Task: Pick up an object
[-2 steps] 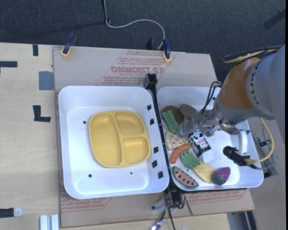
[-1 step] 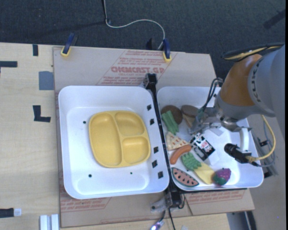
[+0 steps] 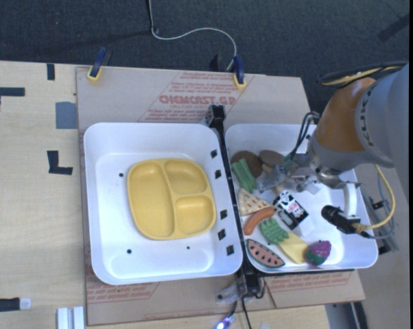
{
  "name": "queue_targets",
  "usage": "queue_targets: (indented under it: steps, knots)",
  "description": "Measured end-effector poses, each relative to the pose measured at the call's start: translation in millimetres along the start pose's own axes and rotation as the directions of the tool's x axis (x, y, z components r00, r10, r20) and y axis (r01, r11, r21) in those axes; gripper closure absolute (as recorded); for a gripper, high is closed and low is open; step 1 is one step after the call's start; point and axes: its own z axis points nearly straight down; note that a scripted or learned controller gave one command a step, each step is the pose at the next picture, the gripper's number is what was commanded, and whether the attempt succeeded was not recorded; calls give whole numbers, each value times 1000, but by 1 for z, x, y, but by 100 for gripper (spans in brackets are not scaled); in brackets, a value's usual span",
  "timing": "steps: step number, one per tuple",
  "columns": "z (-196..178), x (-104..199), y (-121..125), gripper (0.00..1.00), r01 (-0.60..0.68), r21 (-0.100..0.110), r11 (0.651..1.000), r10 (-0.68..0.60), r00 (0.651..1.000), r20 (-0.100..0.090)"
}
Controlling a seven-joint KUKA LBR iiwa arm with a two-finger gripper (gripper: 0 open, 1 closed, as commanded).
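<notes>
The right bin (image 3: 361,252) holds several toy foods. Among them are a green ridged piece (image 3: 245,175), a brown piece (image 3: 270,158), a tan waffle-like wedge (image 3: 252,201), an orange sausage (image 3: 259,218), a black-and-white block (image 3: 289,209), a watermelon slice (image 3: 265,253), a yellow piece (image 3: 294,247) and a purple piece (image 3: 318,252). My gripper (image 3: 280,177) is low over the upper middle of this bin, between the brown piece and the black-and-white block and just right of the green ridged piece. Nothing visibly hangs from it.
The left bin (image 3: 103,184) carries a yellow divided plate (image 3: 171,197). A black divider (image 3: 223,184) runs between the bins. The grey and orange arm (image 3: 350,125) covers the right bin's upper right part. A yellow cable and black connector (image 3: 338,218) hang near its right wall.
</notes>
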Motion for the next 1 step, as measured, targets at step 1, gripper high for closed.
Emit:
queue_targets:
  steps: [1]
  knots:
    - [-65,12,48,0,3,-5,1000,-3,1000,4]
